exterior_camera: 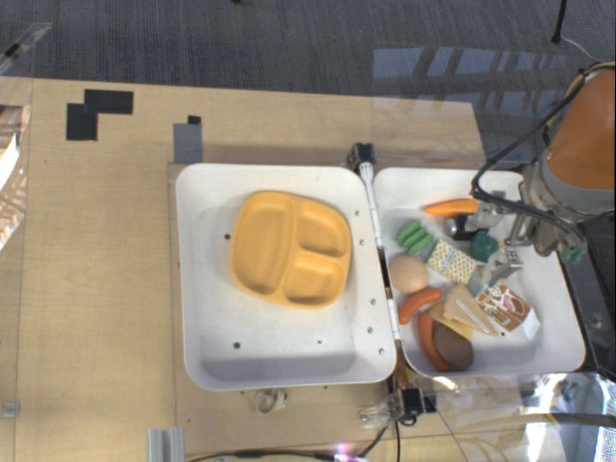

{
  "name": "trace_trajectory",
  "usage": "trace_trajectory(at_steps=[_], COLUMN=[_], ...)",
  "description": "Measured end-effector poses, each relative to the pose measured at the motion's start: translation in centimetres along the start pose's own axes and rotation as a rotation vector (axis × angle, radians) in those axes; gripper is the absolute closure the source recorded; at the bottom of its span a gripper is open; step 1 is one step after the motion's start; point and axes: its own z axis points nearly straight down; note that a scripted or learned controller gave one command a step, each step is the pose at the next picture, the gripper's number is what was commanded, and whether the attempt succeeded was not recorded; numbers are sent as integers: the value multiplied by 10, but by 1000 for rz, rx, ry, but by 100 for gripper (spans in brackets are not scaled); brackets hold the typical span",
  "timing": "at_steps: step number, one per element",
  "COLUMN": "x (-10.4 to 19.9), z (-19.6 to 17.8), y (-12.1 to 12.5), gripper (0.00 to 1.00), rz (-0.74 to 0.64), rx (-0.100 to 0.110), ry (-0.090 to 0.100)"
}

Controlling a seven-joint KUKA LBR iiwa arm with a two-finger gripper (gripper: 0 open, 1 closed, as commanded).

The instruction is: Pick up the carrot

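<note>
The carrot (449,207), small and orange, lies on its side near the far edge of the right bin (568,340). My gripper (507,249) hangs over the right half of that bin, to the right of the carrot and a little nearer the camera. It is apart from the carrot, and nothing is visibly held in it.
The right bin also holds a green piece (416,237), a teal item (483,246), a patterned packet (450,258), a beige egg (408,274), a sausage (419,303), a yellow wedge (465,311), a brown lump (452,346) and a red-and-white packet (505,306). A yellow divided plate (289,248) lies in the left bin (207,354).
</note>
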Motion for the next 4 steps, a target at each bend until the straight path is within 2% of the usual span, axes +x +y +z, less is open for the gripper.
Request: trace_trajectory(at_steps=[1,2,3,4], x=[-72,-108,-103,-85], z=[83,107,108,104], y=[-12,-22,-18,0], gripper=[0,0,0,0], rz=[-118,76,514,711], rx=[-3,0,2,-1], ry=[5,6,4,-26])
